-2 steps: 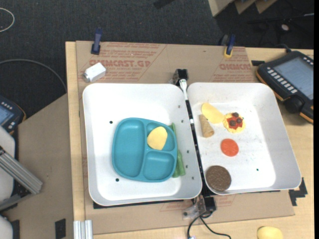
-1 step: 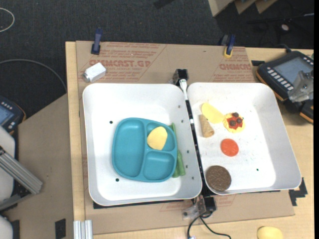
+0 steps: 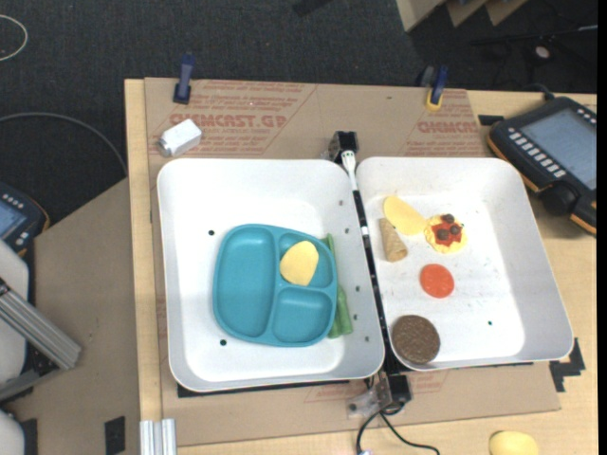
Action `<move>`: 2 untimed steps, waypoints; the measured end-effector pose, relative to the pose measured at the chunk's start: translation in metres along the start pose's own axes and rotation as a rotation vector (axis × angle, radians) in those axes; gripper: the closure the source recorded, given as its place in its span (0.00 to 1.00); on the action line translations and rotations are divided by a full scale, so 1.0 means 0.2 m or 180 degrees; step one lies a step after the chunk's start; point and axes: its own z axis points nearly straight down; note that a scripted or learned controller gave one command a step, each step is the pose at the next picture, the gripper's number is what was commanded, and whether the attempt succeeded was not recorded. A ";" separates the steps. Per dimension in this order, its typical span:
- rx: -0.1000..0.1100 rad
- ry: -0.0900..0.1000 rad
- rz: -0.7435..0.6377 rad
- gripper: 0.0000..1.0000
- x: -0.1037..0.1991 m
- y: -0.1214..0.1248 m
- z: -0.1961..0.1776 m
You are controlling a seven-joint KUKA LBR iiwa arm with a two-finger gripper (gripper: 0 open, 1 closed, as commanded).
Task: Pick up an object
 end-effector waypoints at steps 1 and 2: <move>0.0024 0.0015 -0.0006 1.00 -0.23 0.00 0.19; -0.0006 0.0001 -0.0024 1.00 -0.22 0.01 0.12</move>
